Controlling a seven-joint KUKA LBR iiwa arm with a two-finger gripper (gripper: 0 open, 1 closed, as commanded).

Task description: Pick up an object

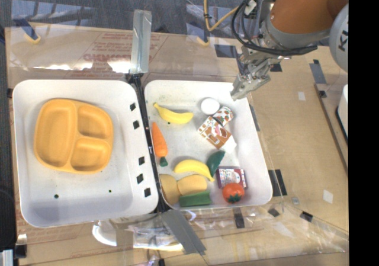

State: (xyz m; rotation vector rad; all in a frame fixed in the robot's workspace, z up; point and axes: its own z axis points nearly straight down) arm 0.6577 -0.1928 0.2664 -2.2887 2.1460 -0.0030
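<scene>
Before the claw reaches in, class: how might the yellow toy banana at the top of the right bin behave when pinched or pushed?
The curved yellow plastic banana looks smooth and glossy, so it may slip from a pinch. It seems a hollow toy, so probably light and stiff. Lying flat on its curve, it would likely spin or slide, not roll, if nudged.

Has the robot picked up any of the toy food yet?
Not yet. The end effector is above the far right corner of the right bin, and nothing shows between its fingers. The toys lie in that bin: the banana, the carrot, the tomato and others. In the left bin sits the yellow tray. The whole pick is left.
</scene>
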